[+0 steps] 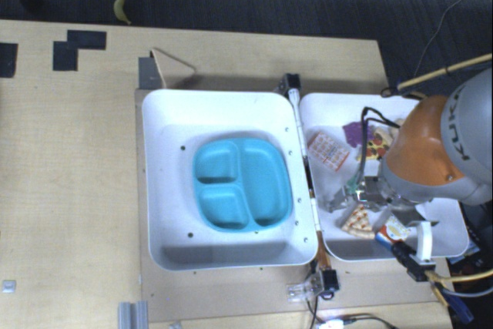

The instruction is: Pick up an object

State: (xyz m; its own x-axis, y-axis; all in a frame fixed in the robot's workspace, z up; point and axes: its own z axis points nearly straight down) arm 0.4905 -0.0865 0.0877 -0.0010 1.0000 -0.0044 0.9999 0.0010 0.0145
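Small toy food pieces lie in the right bin point(333, 246), and any one of them would satisfy the task: a waffle-patterned piece point(328, 150) near the bin's left wall, a purple piece point(353, 133) just behind it, a pizza-like slice point(377, 141) beside that, and a checkered wedge point(356, 221) right under the arm's wrist. The gripper point(356, 196) hangs low over that wedge, but whether it is spread or closed I cannot tell, and nothing can be seen held in it. These pieces look like light, stiff plastic, probably smooth and apt to slide on the white floor; the flat ones are best taken across their narrow edges. The left bin point(166, 166) holds a blue divided tray point(243, 182), larger and awkward to pinch except at its rim.
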